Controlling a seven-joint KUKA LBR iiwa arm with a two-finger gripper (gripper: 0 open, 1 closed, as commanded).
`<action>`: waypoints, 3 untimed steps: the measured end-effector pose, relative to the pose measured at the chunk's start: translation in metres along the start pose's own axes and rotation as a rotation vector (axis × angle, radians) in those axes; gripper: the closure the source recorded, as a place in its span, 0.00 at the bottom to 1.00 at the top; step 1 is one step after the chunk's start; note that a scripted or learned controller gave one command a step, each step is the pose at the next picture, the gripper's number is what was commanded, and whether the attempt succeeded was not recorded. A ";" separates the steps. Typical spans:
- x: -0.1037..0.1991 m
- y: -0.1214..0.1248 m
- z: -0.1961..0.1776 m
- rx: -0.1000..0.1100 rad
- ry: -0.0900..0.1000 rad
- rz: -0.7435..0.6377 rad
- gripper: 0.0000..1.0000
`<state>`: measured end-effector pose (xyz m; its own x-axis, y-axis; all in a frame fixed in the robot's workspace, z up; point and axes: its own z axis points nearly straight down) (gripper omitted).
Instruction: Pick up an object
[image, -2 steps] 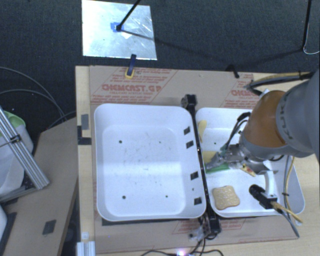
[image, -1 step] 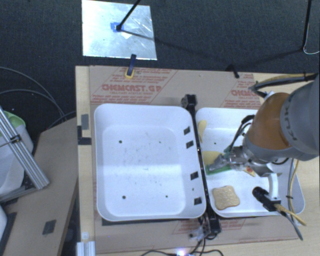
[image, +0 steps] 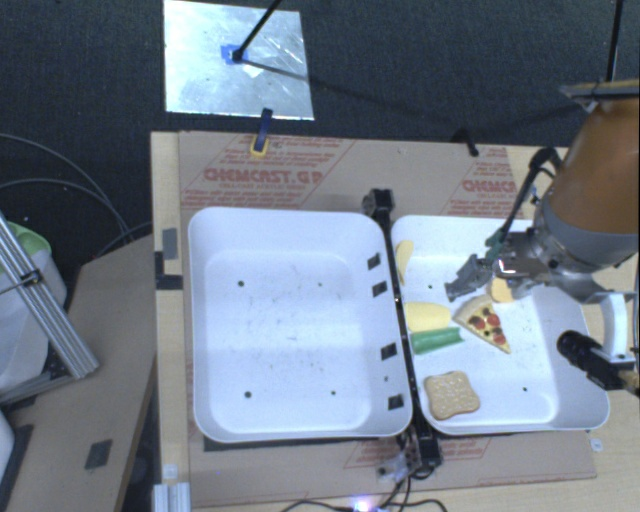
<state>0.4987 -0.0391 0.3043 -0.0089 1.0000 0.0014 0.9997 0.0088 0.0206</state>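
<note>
The arm, grey with its orange band, looms closest to the lens at the right, reaching down over the right bin. Its fingers hang low above the bin floor, spread apart with nothing between them. The pizza slice lies just below and beside the fingertips, close but not touched. Left of it, a yellow wedge rests against a green strip, both near the divider between the bins. A slice of toast sits near the bin's front edge, and a pale yellow piece lies toward the back. The left bin sits alongside on the bench.
</note>
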 end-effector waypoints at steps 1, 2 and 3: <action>-0.002 -0.001 -0.003 0.013 -0.002 0.000 1.00; 0.052 -0.012 0.029 0.021 0.001 0.000 1.00; 0.125 -0.012 0.032 0.019 0.001 -0.002 1.00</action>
<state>0.4865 0.0859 0.2721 -0.0112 0.9999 0.0027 0.9999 0.0112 0.0013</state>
